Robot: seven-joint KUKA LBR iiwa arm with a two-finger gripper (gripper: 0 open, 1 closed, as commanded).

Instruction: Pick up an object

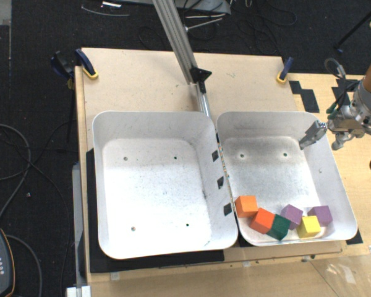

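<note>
tool (326, 136) open, holding nothing, above bin rim (331, 166)

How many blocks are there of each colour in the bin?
All the blocks sit in the right bin, along its near edge.
Orange: 2
Purple: 2
Green: 1
Yellow: 1
Total: 6 blocks
</note>
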